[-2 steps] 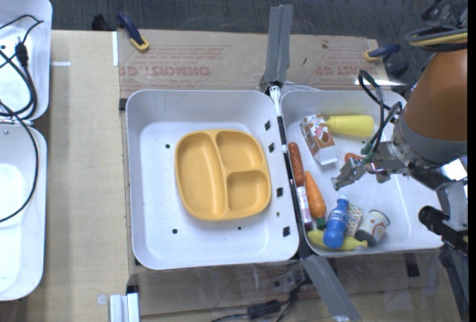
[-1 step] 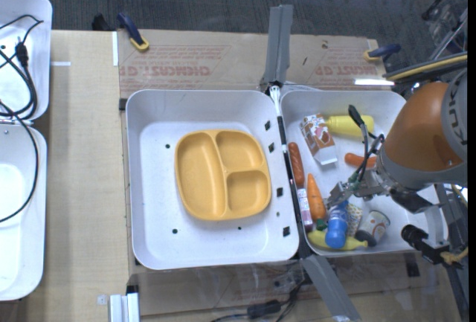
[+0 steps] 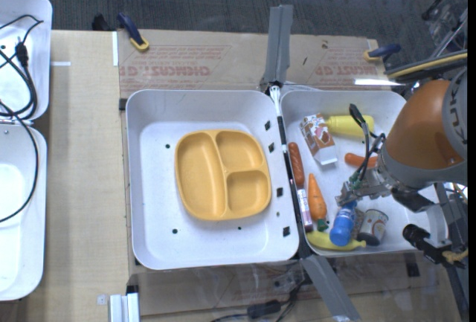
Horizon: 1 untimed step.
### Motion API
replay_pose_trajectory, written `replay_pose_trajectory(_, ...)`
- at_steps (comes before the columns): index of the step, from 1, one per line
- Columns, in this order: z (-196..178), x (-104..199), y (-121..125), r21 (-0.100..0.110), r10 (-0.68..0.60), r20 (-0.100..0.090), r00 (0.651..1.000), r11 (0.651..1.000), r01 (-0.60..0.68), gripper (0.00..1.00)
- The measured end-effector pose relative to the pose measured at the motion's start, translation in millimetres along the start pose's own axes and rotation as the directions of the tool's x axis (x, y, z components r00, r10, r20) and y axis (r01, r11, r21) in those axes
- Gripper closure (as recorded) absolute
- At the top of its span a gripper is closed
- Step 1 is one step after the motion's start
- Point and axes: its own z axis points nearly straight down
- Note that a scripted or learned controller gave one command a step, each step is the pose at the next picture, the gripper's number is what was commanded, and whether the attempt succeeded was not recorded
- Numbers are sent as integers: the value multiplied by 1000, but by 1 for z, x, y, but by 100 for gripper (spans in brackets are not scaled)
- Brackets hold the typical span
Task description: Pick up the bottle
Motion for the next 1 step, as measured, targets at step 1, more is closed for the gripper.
replay_pose_trajectory(1, -155, 58, 11, -2, 56, 1, 998, 998, -56, 100)
